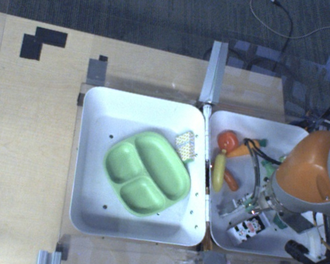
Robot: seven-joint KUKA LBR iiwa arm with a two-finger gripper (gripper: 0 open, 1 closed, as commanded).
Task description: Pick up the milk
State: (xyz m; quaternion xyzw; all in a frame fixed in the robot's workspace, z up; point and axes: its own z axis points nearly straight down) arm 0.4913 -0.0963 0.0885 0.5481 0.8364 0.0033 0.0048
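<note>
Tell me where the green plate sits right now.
The green plate lies in the left bin, about at its middle, in the camera view. A small patterned packet rests by its upper right edge, close to the divider between the bins.

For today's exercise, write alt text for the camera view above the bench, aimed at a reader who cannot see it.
A grey and orange robot arm reaches from the right into the right white bin, its gripper low over a small black-and-white carton, beside toy foods including a tomato and a yellow piece. The left bin holds a green divided plate.
</note>
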